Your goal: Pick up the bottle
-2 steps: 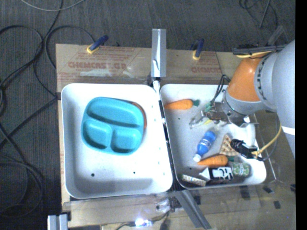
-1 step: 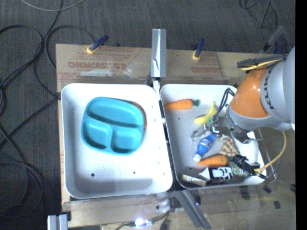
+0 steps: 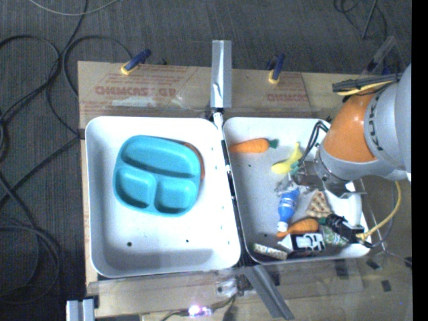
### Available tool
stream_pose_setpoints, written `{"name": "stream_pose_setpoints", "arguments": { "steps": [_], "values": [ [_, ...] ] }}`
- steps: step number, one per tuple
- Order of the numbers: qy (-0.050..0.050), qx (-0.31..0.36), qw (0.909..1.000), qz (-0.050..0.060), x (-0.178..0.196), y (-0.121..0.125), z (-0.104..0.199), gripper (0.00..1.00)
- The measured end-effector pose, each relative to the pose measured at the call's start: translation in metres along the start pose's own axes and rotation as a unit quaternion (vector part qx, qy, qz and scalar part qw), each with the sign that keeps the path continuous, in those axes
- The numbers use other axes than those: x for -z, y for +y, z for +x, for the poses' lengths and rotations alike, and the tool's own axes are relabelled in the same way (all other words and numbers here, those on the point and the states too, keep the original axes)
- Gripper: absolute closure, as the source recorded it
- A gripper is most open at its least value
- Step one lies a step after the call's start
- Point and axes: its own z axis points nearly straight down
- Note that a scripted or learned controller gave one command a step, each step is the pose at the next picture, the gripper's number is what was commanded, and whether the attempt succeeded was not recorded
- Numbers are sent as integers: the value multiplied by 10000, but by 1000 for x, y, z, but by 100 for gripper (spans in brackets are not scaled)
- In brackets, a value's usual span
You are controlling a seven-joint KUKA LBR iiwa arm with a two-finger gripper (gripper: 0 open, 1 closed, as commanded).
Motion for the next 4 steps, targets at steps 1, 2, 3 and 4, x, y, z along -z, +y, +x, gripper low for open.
{"name": "stream_pose_setpoints", "arguments": {
  "steps": [1, 2, 3, 4],
  "values": [
    [13, 1212, 9926, 80, 59, -31, 1, 100],
    [3, 494, 9987, 83, 105, 27, 63, 100],
    [1, 498, 9987, 114, 111, 27, 63, 100],
    [0, 532, 9986, 81, 168, 4, 99, 100]
  ]
}}
